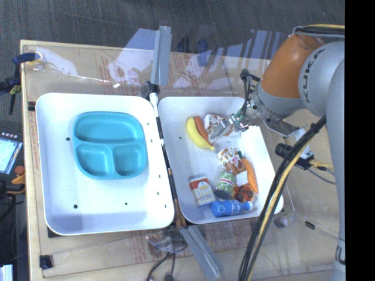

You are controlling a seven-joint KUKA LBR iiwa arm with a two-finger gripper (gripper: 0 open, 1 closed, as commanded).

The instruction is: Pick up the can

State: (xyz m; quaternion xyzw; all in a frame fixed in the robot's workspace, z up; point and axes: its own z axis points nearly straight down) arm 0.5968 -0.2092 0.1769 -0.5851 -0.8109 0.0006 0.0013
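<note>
Right bin (176, 157) crowded: banana (198, 134), carrot (250, 174), bottle (231, 208) hem the can (229, 158).

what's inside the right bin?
The right bin holds a banana, a carrot, a blue bottle, a small carton and cans. The gripper covers part of the far pile.

The claw (227, 125) hid part of a small packet (214, 122) at the right bin's top, its fingers too blurred to read.

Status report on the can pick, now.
Gripper low in right bin, far end, beside banana. Can lies mid-bin, untouched. Carrot and blue bottle crowd the can.
</note>
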